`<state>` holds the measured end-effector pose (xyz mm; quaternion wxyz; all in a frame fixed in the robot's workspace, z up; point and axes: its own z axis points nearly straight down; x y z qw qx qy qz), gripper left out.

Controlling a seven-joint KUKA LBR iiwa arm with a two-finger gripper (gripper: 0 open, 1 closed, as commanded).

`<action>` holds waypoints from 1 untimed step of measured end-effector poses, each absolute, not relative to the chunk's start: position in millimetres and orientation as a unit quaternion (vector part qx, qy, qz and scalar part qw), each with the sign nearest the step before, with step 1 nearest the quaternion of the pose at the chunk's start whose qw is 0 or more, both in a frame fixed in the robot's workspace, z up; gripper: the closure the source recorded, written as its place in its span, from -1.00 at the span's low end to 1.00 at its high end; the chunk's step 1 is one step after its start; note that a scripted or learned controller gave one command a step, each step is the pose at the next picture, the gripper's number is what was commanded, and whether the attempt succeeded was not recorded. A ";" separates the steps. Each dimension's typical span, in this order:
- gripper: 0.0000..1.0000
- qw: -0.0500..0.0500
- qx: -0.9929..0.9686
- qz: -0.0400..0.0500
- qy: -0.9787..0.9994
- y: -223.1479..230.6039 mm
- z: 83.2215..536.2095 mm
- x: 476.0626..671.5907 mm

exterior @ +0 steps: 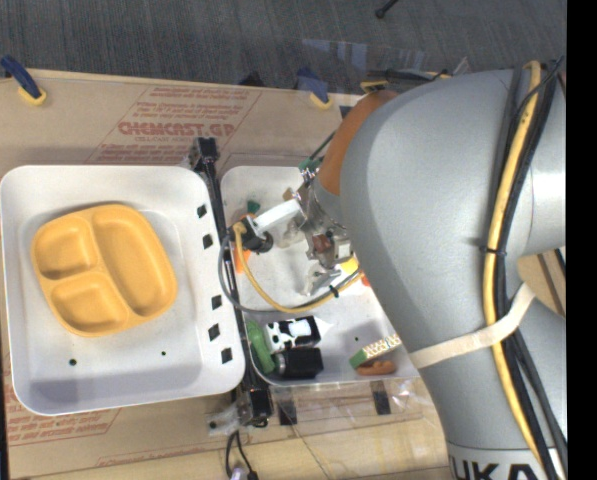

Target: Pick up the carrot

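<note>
Two bins side by side: the left bin [18,268] carries a yellow divided tray [103,268], well apart from my work, while the right bin [240,183] holds the clutter I am reaching into. My gripper [323,253] hangs low over that bin's middle; whether it is open or closed I cannot tell; the carrot, I judge, is the orange sliver [240,261] by the left wall, though partly hidden

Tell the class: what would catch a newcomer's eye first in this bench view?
The big grey arm fills the right side, leaning over the right bin and covering much of it. Next comes the yellow divided tray, lying alone in the left bin. Small cluttered items sit along the right bin's near edge, too jumbled to name.
</note>
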<state>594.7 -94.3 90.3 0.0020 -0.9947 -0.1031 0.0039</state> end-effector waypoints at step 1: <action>-1.00 0.002 -0.993 0.001 -0.114 -90.7 91.4 604.3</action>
